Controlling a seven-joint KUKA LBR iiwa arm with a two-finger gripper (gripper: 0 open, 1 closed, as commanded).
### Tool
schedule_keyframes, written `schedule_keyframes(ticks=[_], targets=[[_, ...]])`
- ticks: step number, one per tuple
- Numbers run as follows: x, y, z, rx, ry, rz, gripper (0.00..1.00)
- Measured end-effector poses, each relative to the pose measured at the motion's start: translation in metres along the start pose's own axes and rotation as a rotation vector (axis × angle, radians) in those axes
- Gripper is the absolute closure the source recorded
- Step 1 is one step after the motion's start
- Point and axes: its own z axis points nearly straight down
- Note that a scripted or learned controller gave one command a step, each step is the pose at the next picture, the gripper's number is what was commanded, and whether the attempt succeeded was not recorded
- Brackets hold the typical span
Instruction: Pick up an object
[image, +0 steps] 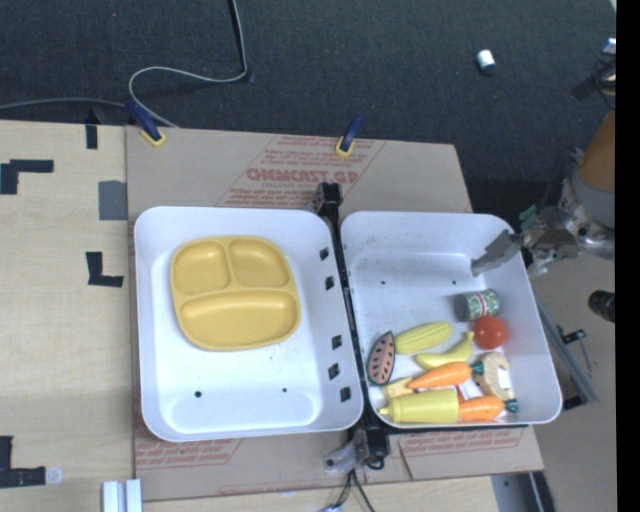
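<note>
**Gripper at right bin's far-right rim, nothing held**

My gripper (500, 252) sits over the upper right corner of the right bin (420, 240), just inside the rim. One grey finger (492, 256) is visible, angled down-left toward the bin floor. I can't tell from this view whether the fingers are apart or together. Nothing visible between them. The wrist and orange band (600, 150) run off the right edge.

Nearest item: small green can (480, 304), lying on its side, below the gripper and apart from it. Just under the can, a red tomato (489, 332), touching or nearly touching it.

The rest of the pile fills the bin's lower right:
- corn cob (423, 336), left of the tomato
- yellow banana (447, 352), tucked under the corn
- carrot (440, 376), lying across below the banana
- watermelon slice (381, 358), at the pile's left end, near the divider
- yellow bottle-like piece (422, 406) on its side along the near wall
- second orange carrot (482, 407) to its right
- a white-and-brown item (495, 376) between tomato and near wall; can't make out what it is

These are packed tight, most touching a neighbour. The upper half of the right bin floor is bare.

Left bin (160, 330) holds a yellow compartment plate (235, 292) in its upper half, well apart from the gripper.

Both bins rest on a cardboard sheet (290, 175) with two yellow-blue clamps (349, 137) at its far edge. A cable (190, 75) loops on the dark floor beyond.
</note>
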Motion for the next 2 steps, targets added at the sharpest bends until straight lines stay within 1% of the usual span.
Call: schedule_keyframes(ticks=[1, 2], targets=[[-0.025, 0.000, 0.129, 0.003, 0.002, 0.001, 0.00], [-0.022, 0.089, 0.163, -0.006, 0.004, -0.004, 0.00]])
